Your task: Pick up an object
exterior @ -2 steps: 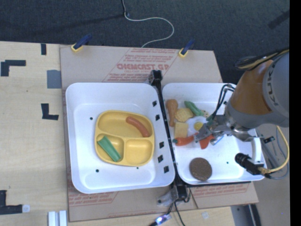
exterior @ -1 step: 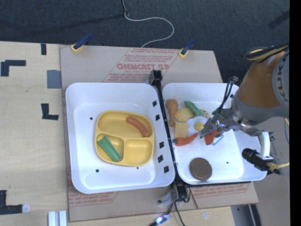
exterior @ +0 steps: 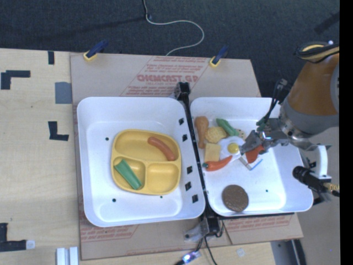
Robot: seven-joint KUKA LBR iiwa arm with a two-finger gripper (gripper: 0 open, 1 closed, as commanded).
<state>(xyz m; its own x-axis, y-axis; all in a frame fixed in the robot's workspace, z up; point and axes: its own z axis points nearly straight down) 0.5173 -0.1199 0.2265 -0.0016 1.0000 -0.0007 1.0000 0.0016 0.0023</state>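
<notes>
**Right bin: toy food under the gripper**

In the right bin (exterior: 276, 200), the gripper (exterior: 255, 148) sits over an orange-red piece (exterior: 253, 155); whether its jaws are closed cannot be told. Judged light, hard, slippery plastic; best gripped across its narrow width. Nearby: one fried egg (exterior: 231, 146), one chilli (exterior: 218, 163), one brown patty (exterior: 235, 197). Left bin (exterior: 94, 203): one yellow tray (exterior: 118, 142), one sausage (exterior: 164, 147).

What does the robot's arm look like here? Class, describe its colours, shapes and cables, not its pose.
The arm is thick and rounded, with an orange band above a grey wrist section. A thin black cable runs along its left side. The gripper is a small dark metal assembly with grey and black parts. A black fitting sits below the arm.
</notes>
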